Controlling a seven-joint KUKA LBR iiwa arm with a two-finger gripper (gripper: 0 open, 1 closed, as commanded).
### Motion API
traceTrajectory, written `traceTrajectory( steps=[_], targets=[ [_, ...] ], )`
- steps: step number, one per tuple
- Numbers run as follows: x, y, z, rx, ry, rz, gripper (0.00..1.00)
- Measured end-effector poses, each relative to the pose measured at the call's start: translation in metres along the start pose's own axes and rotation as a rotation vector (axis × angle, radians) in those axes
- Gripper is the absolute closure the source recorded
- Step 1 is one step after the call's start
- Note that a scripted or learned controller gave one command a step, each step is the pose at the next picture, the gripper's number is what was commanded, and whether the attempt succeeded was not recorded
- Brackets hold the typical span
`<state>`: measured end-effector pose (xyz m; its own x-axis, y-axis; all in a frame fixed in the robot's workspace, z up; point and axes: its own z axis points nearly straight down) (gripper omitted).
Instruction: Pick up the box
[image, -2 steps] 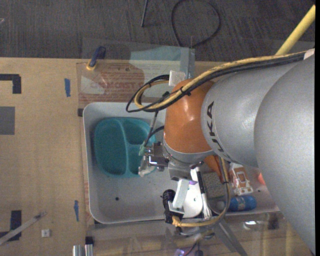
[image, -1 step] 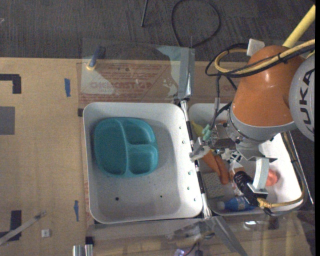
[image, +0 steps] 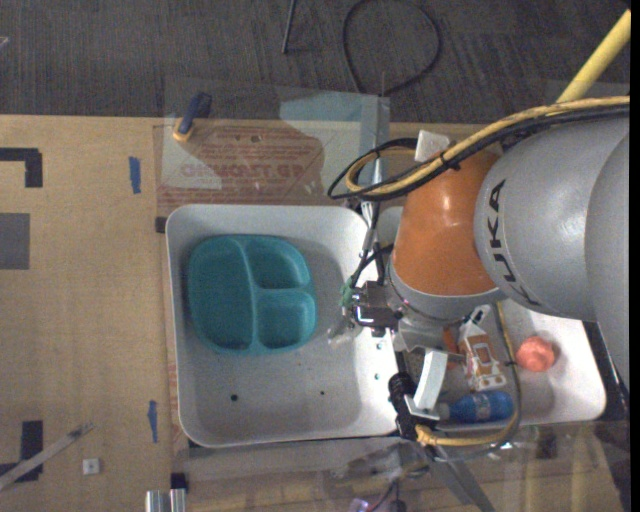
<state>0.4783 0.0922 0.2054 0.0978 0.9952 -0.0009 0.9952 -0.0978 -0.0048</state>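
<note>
Camera view looks down on two white bins set side by side on the tabletop (image: 80, 300). The left bin (image: 200, 400) carries a teal divided plate (image: 250, 292) toward its nine o'clock side. The right bin (image: 575, 395) is largely covered by the arm (image: 540, 200), whose orange band hangs over the wall the two bins share.

The box (image: 482, 362), a small carton with orange and white printing, lies in the right bin just at four o'clock from the orange band. A blue bottle (image: 480, 407) lies just beside it at six o'clock, and an orange-red ball (image: 537, 353) sits near it at three o'clock.

The claw (image: 375, 312) seems to sit among dark hardware under the wrist, above the shared wall, at nine o'clock from the box. Whether it is open or closed cannot be told, and nothing can be made out in its grip.

The likely trouble is crowding. With the bottle so close to the box, a descent a little off toward six o'clock could catch the bottle or push the box against it. The bin wall nearby could also foul the approach.

Much is hidden: the arm covers most of the right bin, part of the box lies under cables, and the wrist hardware blurs together.
</note>
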Motion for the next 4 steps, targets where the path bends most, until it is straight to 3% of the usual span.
traceTrajectory(
  steps=[1, 2, 3, 4],
  targets=[
    [-0.032, 0.004, -0.227, -0.006, -0.001, -0.39, 0.0],
    [-0.099, 0.01, -0.143, -0.005, -0.001, -0.279, 0.0],
    [-0.097, 0.011, -0.153, -0.007, -0.002, -0.283, 1.0],
    [-0.097, 0.011, -0.153, -0.006, -0.002, -0.285, 0.0]
  ],
)
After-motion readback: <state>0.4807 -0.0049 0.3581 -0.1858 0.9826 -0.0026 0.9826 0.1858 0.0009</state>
